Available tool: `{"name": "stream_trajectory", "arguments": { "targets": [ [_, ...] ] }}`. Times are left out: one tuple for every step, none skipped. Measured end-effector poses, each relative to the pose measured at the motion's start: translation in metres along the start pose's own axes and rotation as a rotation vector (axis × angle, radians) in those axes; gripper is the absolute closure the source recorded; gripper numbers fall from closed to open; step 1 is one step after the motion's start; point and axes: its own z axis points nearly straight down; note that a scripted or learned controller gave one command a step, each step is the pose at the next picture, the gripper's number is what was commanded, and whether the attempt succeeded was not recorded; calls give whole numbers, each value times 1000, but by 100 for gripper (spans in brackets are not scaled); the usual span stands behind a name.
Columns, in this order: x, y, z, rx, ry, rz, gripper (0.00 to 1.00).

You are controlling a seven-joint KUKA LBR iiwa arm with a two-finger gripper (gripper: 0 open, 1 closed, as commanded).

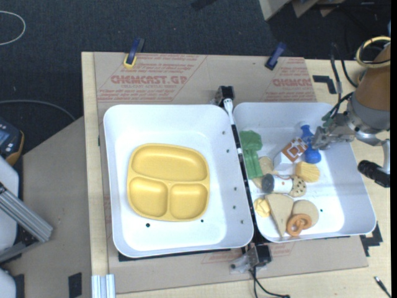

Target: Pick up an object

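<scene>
Blue toy (pixel 308 146): we see it in the right bin (pixel 353 222), just beside the pretzel's (pixel 300 223) clutter.
Fingers (pixel 322 139): at its top; we cannot tell their state.
Handling: probably light, rigid, slick; grip the narrow upper part.

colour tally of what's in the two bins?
Yellow: 1, three-compartment plastic tray, left bin
Green: 1, long toy piece, right bin
Blue: 1, small toy
Tan or beige: about 5, clustered food-like toys; exact count unclear
Total: about 8
</scene>
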Motion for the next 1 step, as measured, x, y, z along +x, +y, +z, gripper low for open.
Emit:
{"name": "stream_trajectory", "arguments": {
  "targets": [
    [-3, 0, -65, 10, 1, 1, 100]
  ]
}}
